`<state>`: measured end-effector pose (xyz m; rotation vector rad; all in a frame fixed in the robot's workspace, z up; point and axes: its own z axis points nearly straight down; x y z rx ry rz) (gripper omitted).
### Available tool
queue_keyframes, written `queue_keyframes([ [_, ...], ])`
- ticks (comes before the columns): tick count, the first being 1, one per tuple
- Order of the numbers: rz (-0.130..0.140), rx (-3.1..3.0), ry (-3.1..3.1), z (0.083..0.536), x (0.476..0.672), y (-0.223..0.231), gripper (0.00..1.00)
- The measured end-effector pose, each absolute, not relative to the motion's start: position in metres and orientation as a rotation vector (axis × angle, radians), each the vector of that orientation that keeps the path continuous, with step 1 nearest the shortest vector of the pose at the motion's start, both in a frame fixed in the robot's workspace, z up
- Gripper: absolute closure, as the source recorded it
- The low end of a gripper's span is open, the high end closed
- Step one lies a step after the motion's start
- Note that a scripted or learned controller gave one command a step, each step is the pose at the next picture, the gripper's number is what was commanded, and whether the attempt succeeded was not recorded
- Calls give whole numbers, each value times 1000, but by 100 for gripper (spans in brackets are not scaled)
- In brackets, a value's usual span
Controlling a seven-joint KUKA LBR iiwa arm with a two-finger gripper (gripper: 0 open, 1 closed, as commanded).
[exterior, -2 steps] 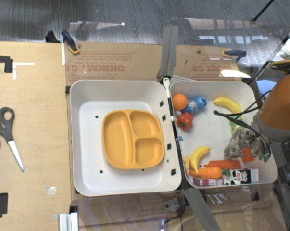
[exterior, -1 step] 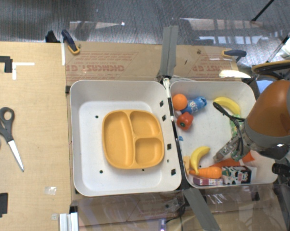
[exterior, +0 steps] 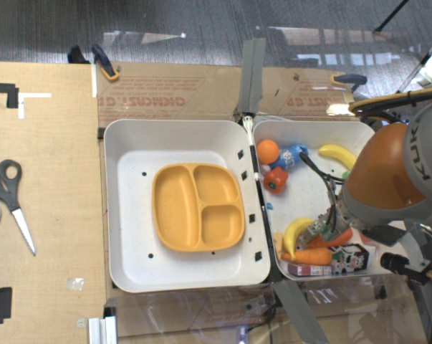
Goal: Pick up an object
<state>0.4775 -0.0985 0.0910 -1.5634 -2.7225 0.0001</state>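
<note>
The right bin (exterior: 312, 199) holds an orange (exterior: 267, 151), a blue toy (exterior: 296, 155), a red pepper (exterior: 275, 180) and a yellow banana (exterior: 337, 155) along its far side. At its near side lie a second banana (exterior: 294, 233), a carrot (exterior: 312, 256), a small printed box (exterior: 336, 264) and a red item (exterior: 342, 237). My gripper (exterior: 325, 228) is down low in this near cluster, right beside the second banana and just above the carrot. The orange-banded wrist (exterior: 384, 174) hides part of the bin's right side.
The left bin (exterior: 122, 192) holds a yellow divided plate (exterior: 198, 206). Scissors (exterior: 11, 199) lie on the wooden bench at far left. A grey post (exterior: 251, 77) and cardboard (exterior: 173, 95) stand behind the bins.
</note>
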Motion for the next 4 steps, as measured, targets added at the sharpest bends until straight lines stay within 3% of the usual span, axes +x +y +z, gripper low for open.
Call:
queue_keyframes([
  [1,1,-1149,-2924,292,503,-179,100],
  [2,5,-470,-3126,115,485,-142,100],
  [3,2,-226,-3139,164,509,-222,100],
  [4,1,-493,-3110,114,543,-182,100],
])
